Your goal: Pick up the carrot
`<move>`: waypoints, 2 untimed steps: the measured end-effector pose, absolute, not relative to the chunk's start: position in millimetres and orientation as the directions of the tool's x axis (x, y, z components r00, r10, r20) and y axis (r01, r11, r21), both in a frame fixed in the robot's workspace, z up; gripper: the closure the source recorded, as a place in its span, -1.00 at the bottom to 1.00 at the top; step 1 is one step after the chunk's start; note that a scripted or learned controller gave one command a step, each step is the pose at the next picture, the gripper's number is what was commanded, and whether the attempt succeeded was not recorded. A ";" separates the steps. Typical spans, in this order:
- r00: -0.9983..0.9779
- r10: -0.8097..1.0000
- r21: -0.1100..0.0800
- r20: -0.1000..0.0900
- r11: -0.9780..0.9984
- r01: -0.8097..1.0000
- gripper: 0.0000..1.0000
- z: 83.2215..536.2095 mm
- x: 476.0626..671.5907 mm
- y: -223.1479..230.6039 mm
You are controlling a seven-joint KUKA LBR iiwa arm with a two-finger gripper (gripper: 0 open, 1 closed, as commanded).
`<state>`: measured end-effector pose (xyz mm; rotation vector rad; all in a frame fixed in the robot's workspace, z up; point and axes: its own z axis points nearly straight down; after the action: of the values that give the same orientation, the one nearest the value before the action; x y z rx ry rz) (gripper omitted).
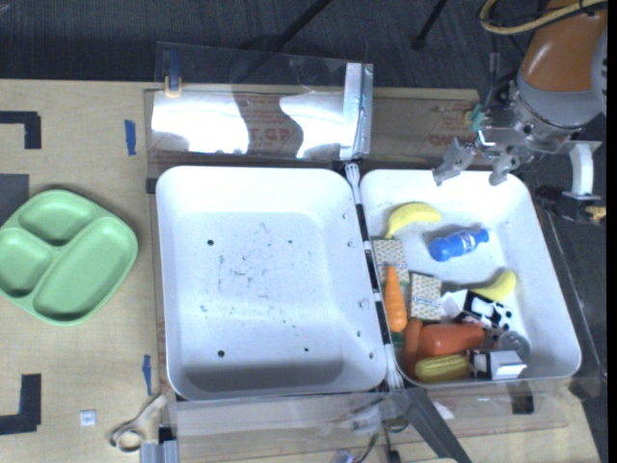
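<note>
**Carrot pickup: hand positioned above the far rim, grasp not started**

Nearest the camera, a dense cluster is occupying the right bin (554, 287): a yellow corn-like piece (439, 367), a glossy red-orange item (445, 339) and a small black-and-white object (487, 310). The carrot (395, 300) is lying lengthwise against the bin's left wall, its lower end touching the red-orange item; it is slender, tapered and smooth orange. Beside it a patterned flat card (424, 294) is resting. Further back are a blue bottle (457, 243), rounded and shiny, and two curved yellow bananas (414, 217).

At the far edge, the hand (475, 167) is hovering with its fingers spread, holding nothing.

Risk: the wall is leaving little finger clearance, so a descent is likely to strike the rim or pinch the neighbouring red-orange item instead
</note>
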<state>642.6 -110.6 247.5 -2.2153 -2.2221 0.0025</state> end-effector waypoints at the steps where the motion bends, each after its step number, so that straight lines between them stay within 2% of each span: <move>1: -0.005 1.000 -0.003 0.002 0.005 1.000 1.00 256.9 643.0 -109.6; 2: 0.252 0.968 -0.001 -0.001 -0.252 0.968 1.00 306.2 666.9 -156.0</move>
<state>666.9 -156.0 306.2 -2.4855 -1.9214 0.0017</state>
